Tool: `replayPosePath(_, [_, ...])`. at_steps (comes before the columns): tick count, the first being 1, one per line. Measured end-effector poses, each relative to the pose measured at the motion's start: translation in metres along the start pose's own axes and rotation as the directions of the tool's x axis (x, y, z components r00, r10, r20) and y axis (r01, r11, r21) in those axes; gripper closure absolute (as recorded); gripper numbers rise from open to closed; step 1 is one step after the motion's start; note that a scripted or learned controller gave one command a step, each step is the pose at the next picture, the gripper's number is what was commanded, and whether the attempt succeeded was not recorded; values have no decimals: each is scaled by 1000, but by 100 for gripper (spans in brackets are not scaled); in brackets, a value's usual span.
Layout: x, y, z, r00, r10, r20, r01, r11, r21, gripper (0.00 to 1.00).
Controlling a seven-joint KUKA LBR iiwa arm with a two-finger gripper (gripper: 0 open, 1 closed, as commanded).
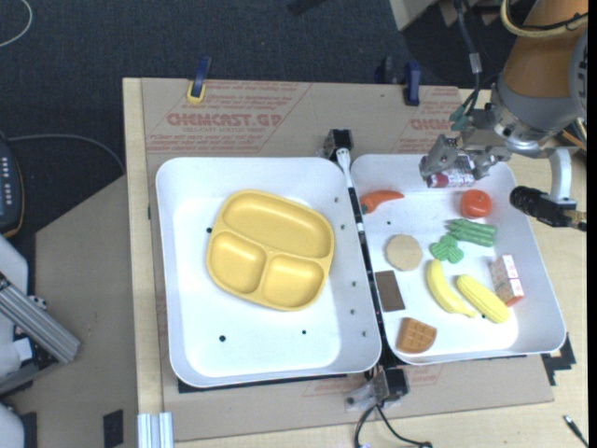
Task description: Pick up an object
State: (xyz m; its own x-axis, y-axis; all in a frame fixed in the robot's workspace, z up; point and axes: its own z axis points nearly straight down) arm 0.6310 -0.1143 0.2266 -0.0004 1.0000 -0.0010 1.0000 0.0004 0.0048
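My gripper [451, 170] hangs over the far edge of the right bin [536, 320], just left of a red tomato [476, 203] and right of an orange-red carrot piece [381, 199]. In that bin lie green beans [472, 232], a small green broccoli [446, 248], a round tan cookie [404, 252], two yellow bananas [447, 287] [483, 299], a brown chocolate bar [389, 290], a waffle [416, 335] and a pink-and-white box [506, 278]. Nothing is seen held under the gripper.
The left bin [187, 325] holds a yellow divided plate [270, 248]. A black divider clip [339, 143] sits between the bins at the far side. Clamps [197, 84] [411, 82] grip the board's back edge. Cables and the arm's wrist [541, 63] rise at the upper right.
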Motion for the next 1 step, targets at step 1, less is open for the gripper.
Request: replayPosePath(1, [35, -37, 10, 1000, -3, -3, 3, 1000, 9, 100])
